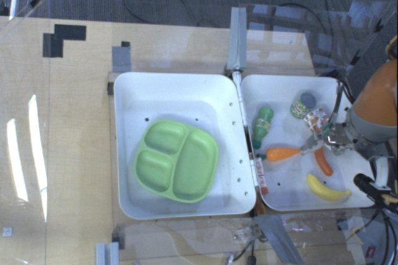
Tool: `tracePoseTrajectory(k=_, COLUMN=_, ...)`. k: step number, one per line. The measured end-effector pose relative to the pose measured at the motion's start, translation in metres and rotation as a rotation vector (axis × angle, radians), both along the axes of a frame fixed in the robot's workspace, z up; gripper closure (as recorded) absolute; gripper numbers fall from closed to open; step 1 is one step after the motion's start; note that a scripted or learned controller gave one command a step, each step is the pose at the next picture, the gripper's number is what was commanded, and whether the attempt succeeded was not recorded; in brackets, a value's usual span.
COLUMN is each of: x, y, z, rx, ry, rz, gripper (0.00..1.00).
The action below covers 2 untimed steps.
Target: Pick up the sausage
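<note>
The sausage (323, 162) is a short red-orange piece lying in the right bin (280, 86), near its right side. My gripper (324, 143) hangs low over the bin, right above the sausage's upper end and close to the carrot's thick end. Nothing shows held in it. The arm, with its orange band (379, 99), comes in from the right edge.
In the right bin also lie an orange carrot (283, 153), a yellow banana (327, 188), a green bottle (262, 121), a small can (303, 105) and a printed packet (316, 119). The left bin (124, 133) holds a green divided plate (176, 160).
</note>
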<state>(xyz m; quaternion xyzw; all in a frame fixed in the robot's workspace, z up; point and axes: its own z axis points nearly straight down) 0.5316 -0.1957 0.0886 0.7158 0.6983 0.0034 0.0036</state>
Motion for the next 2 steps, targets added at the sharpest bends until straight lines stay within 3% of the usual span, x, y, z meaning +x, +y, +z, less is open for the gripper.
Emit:
tracePoseTrajectory(k=1, x=0.003, y=0.001, z=0.013, rx=0.0, ry=-0.006, rz=0.002, gripper=1.0)
tracePoseTrajectory(k=2, x=0.033, y=0.098, z=0.103, rx=-0.001, ry=0.003, rz=0.168, gripper=1.0)
